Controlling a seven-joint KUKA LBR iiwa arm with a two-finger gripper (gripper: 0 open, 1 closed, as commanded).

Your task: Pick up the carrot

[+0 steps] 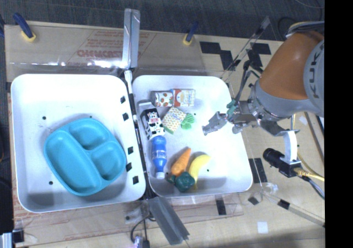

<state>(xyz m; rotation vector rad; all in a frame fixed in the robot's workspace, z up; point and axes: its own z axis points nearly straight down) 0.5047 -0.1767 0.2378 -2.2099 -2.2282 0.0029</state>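
Two shallow white bins sit side by side on the bench. The left bin (pixel 33 186) holds one thing, a blue divided tray (pixel 84 156) with three compartments. The right bin (pixel 237 180) holds several small items: one carrot (pixel 181 161) lying near the front edge, tilted, with one yellow banana (pixel 198 165) just beside it on the right and one dark green vegetable (pixel 185 183) touching its lower end; one blue bottle (pixel 159 155) just to its left, lying lengthwise along the bin's left wall; one black-and-white carton (pixel 153 121) above the bottle; one pale checkered packet (pixel 174 119) with a small green piece (pixel 188 121) at its side; and two small boxes (pixel 174 98) side by side near the back wall. The gripper (pixel 212 125) hangs over the right part of the right bin, well apart from the carrot and above bare white floor; nothing is between its fingers, and how far they are spread cannot be told at this angle. The bench top is light wood, with black markers and cables at the right, two blue clamps and one yellow clamp along the back edge, and dark carpet beyond.
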